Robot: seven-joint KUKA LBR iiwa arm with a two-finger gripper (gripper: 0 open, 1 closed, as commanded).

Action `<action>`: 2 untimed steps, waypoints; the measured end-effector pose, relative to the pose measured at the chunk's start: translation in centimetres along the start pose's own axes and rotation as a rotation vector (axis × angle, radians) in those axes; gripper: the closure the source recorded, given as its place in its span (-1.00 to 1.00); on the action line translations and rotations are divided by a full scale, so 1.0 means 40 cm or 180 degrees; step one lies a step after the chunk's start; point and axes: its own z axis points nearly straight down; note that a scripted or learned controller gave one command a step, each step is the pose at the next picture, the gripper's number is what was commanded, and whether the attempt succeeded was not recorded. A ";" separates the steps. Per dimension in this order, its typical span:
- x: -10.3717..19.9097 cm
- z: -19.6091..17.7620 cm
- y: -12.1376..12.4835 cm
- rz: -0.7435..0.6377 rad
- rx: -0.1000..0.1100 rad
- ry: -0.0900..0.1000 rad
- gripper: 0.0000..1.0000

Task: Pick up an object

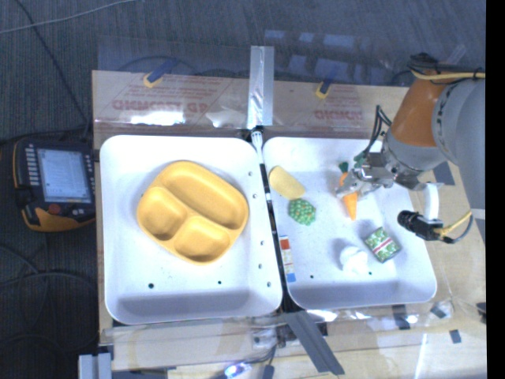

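Here, seen from above, a worktop (pixel 110 101) carries two shallow white bins side by side. The left bin (pixel 126 283) holds one yellow divided tray (pixel 192 211) with three compartments. The right bin (pixel 410 279) holds five small items: one pale yellow piece (pixel 286 183) near its left wall, one green studded ball (pixel 301 211) just beside that, one orange carrot-shaped toy (pixel 350 204) near the middle, one white lump (pixel 353 258) lower down, and one green and red packet (pixel 382 244) beside the lump.

The grey arm (pixel 454 125) reaches in from the right. Its pincer (pixel 359 174) sits low over the right bin, right at the upper end of the carrot toy. The step in hand looks like the approach or the closing for a grasp on that toy. The pincer is small and dark against clutter, so whether it is released or clenched cannot be told, nor whether anything is caught in it.

The next move likely calls for a firm close around the toy's narrow body, then a straight lift clear of the bin.
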 end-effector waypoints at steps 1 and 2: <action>0.000 0.000 0.000 0.0000 0.0000 0.0000 -1.00; 0.003 -0.011 -0.004 0.0005 0.0029 0.0011 1.00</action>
